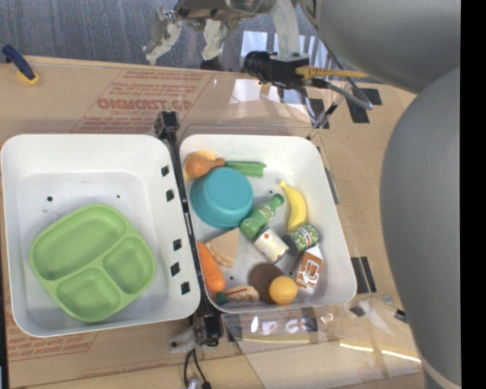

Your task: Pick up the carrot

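**Fingers up top, carrot down in the bin**

The gripper hangs beyond the bins with its pale fingers spread apart, holding nothing. The small orange carrot lies against the right white bin's left wall, beside a tan bread slice.

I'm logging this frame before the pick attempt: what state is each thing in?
carrot: lying flat along the right bin's left wall, ungrasped
gripper: up beyond the bins, fingers open, holding nothing
blue bowl: upright in the right bin
green bottle: lying on its side
banana: lying flat
green divided plate: right side up in the left bin
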{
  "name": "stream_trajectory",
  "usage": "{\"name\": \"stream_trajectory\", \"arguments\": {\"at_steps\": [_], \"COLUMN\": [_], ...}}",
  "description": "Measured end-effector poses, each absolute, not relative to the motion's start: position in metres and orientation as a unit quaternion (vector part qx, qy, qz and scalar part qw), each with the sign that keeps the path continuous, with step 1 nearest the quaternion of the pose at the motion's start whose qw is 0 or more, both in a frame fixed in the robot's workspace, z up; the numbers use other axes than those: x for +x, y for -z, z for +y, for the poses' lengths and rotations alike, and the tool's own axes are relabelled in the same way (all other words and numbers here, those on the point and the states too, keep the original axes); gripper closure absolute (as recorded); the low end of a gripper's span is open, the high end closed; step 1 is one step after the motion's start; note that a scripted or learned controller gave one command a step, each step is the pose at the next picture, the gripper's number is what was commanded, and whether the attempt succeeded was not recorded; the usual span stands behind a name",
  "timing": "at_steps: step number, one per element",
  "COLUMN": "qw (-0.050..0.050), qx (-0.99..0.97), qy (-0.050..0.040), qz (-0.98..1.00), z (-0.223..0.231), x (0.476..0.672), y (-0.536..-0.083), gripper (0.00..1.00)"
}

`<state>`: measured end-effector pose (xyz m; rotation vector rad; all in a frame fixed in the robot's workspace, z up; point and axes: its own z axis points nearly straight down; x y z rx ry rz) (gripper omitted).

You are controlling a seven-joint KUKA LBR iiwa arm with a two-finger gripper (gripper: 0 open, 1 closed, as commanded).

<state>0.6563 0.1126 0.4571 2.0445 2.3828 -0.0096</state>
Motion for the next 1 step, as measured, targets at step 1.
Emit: {"name": "stream_trajectory", "arguments": {"at_steps": [1], "qw": [-0.002], "qx": [0.809], "qy": [0.0070], "qz": [0.588], "z": [0.1438], "x": [0.6552], "y": [-0.3975], "gripper": [0.00]}}
